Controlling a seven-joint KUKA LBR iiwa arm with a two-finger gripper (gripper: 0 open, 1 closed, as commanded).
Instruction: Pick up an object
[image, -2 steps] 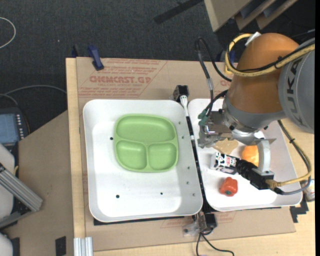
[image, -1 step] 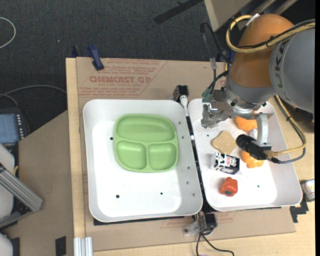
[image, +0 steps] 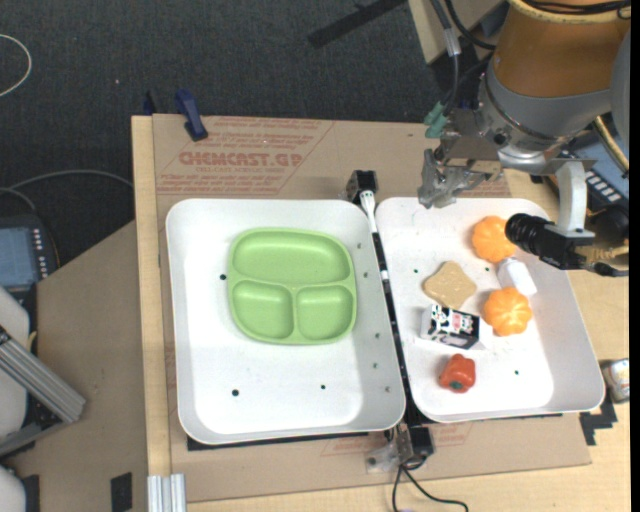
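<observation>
Orange fruit, likely light, stiff plastic and round so slippery, sits mid-right in the right bin beside a toast slice, milk carton and red pepper; best pinched across its middle. Gripper hangs over that bin's far-left corner holding nothing, finger gap unclear, cannot tell. Smooth white bin floor, items crowded, tight clearance; left bin holds a green tray.
</observation>
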